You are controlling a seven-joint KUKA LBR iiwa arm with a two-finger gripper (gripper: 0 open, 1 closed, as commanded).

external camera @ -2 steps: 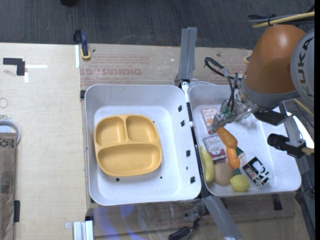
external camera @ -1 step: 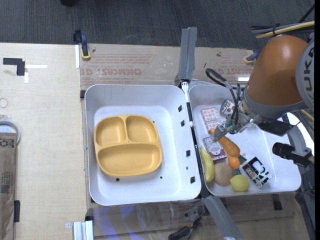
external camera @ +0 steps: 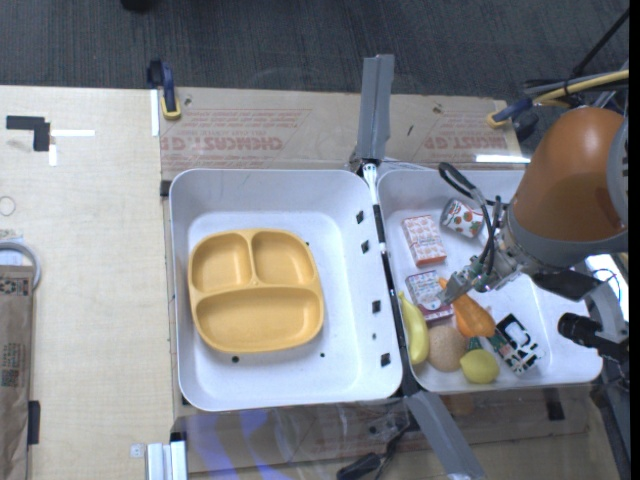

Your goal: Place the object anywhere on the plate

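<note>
Lowest in the view, along the near wall of the right bin [external camera: 560, 376], lie a lemon [external camera: 480, 366], a round tan ball-like thing [external camera: 446, 349] just left of it, and a black-and-white printed piece [external camera: 517, 342] to its right. A banana [external camera: 415, 326] lies lengthwise against the bin's left wall, touching the tan ball. An orange carrot-like thing [external camera: 473, 317] sits just above the lemon, right under the tool [external camera: 462, 284].

That tool hangs low over the middle of the right bin, its tip just over a small pink-and-white packet [external camera: 428, 294] and the carrot. I cannot tell whether its fingers are open or closed, and nothing can be seen gripped in them. Behind it, the grey arm with its big orange band [external camera: 575, 183] covers the bin's right side, with black cables looping over the far corner.

Farther back in the same bin lie a second pink-and-white packet [external camera: 424, 240] and a small printed can on its side [external camera: 460, 217], both apart from the tool.

Left of the dividing walls, the left bin [external camera: 185, 288] carries the yellow plate [external camera: 257, 289], a three-part dish with nothing on it, well apart from everything in the right bin. Both bins rest on a pale wooden table [external camera: 80, 298], with a strip of printed cardboard [external camera: 270, 128] behind them.
</note>
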